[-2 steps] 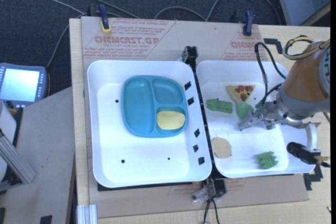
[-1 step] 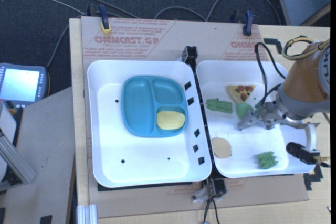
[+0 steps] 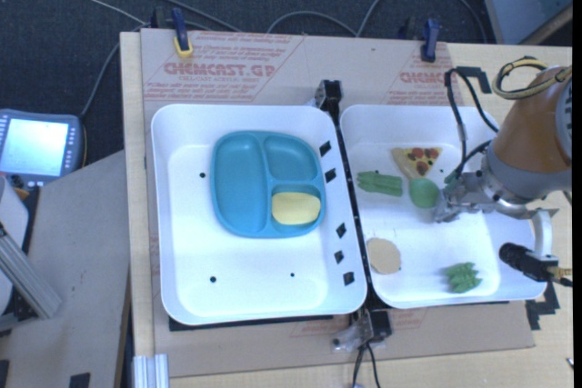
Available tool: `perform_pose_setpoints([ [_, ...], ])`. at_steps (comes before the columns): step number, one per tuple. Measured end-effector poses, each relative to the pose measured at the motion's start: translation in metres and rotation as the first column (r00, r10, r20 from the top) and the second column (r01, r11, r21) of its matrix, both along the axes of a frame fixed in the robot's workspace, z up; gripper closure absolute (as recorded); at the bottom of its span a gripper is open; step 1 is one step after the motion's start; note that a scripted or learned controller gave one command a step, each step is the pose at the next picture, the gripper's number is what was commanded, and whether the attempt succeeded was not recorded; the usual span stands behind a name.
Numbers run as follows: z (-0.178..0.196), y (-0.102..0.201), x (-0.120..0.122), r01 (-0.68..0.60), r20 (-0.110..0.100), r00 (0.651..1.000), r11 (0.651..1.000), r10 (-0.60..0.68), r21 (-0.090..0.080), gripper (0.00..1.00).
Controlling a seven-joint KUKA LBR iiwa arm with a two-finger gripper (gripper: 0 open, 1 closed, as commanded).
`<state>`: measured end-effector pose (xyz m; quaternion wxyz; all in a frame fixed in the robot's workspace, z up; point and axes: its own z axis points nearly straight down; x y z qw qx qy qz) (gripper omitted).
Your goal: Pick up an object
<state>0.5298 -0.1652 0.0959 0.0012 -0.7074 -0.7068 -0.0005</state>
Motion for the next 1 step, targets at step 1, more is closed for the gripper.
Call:
perform_pose_setpoints([
  [1,0.0622,0.0000,0.0071,-0.002,0.006,1.000,1.000,0.002,-0.004,1.00],
])
